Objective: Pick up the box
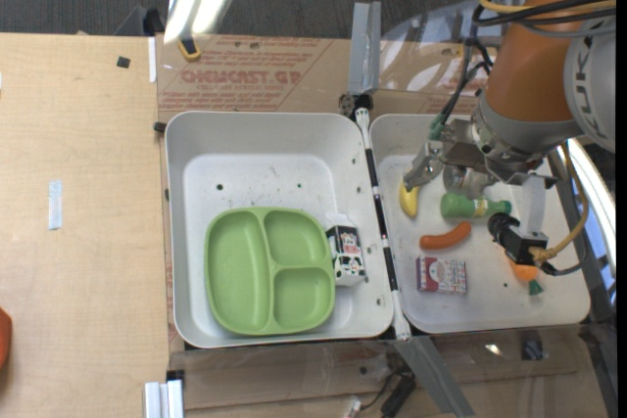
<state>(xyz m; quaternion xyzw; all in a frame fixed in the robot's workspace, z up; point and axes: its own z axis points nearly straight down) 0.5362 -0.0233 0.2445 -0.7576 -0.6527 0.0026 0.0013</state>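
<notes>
The box is not yet picked up; it is seen lying below the claw. Nothing is held, and whether the claw is parted cannot be told.

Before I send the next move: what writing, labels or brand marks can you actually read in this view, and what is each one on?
"CHEMCAST GP" or close to it, red print, partly blurred: on the brown paper-masked sheet behind the bins.
"KU", the start of a cut-off word: on the grey arm at the right edge.
Red box in the right bin: has print, too small to read.
Black-and-white carton beside the green tray: pattern visible, no legible text.
</notes>
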